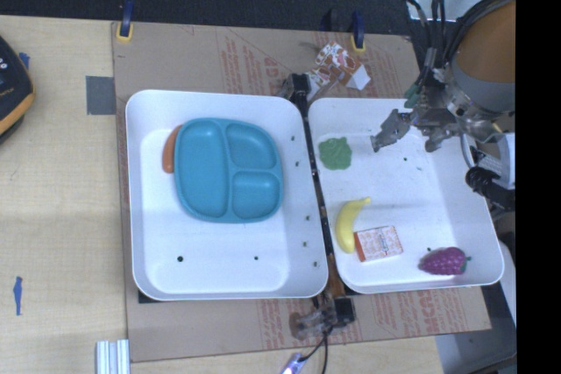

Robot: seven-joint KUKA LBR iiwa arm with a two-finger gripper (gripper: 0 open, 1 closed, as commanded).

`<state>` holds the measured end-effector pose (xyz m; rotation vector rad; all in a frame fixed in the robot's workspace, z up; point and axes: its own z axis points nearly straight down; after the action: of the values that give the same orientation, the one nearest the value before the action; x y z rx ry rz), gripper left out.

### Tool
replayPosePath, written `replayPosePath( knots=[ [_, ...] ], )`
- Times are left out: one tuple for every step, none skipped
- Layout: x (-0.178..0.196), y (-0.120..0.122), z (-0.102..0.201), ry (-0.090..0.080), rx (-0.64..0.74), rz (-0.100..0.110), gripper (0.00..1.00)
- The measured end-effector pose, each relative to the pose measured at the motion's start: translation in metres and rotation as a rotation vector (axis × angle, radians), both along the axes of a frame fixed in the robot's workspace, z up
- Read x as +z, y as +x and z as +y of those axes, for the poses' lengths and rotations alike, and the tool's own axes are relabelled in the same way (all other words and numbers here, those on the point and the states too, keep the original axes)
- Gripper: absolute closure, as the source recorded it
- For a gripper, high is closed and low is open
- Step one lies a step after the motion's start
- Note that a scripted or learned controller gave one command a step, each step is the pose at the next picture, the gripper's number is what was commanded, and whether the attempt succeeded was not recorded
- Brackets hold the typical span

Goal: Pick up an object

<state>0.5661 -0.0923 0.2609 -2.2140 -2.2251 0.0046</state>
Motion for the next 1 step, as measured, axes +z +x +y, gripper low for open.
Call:
replayPosePath(
  knots=[
    [-0.1237,-0.0201,-0.0031,-0.001,0.0,0.003,0.0]
  ],
)
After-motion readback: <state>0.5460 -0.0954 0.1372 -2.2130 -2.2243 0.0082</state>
